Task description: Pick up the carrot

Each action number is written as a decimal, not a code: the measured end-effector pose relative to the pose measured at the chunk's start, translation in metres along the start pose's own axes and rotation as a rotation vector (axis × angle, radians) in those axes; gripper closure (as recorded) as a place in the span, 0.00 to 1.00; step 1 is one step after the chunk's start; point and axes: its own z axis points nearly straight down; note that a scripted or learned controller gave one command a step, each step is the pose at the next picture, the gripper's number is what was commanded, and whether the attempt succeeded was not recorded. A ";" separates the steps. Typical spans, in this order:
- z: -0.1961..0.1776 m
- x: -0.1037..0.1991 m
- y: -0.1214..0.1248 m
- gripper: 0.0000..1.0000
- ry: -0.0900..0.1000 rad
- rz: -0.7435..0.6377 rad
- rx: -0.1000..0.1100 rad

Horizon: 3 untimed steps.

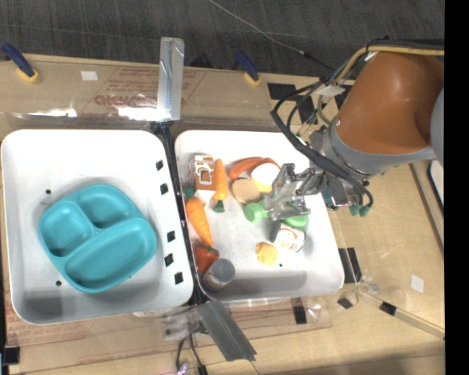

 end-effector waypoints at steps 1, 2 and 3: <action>-0.031 -0.049 0.066 1.00 0.007 -0.089 -0.004; -0.003 0.015 0.091 1.00 0.013 0.132 -0.003; -0.038 0.007 0.009 1.00 0.008 -0.214 -0.003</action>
